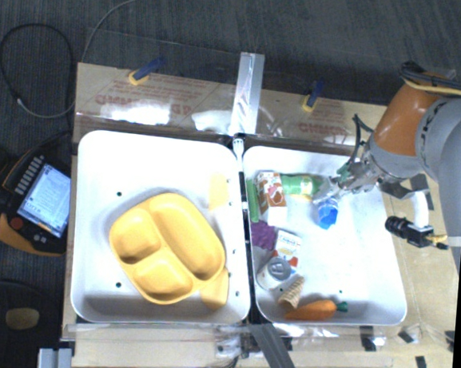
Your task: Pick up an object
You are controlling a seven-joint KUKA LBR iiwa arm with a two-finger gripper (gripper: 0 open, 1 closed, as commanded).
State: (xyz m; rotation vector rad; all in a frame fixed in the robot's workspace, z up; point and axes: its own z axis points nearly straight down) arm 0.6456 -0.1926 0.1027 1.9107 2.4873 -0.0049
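Observation:
The arm, grey with an orange band, reaches in from the right over the right bin. Its gripper hangs low at the bin's upper right part. Just below and left of it lies a small blue object, close to the gripper's tip. A green bottle lies directly to the gripper's left, beside a red and white carton. Whether the gripper touches the blue object is unclear from this angle.
The right bin also holds a purple item, a white packet, a small can, a tan cone and an orange carrot. A yellow divided tray lies in the left bin.

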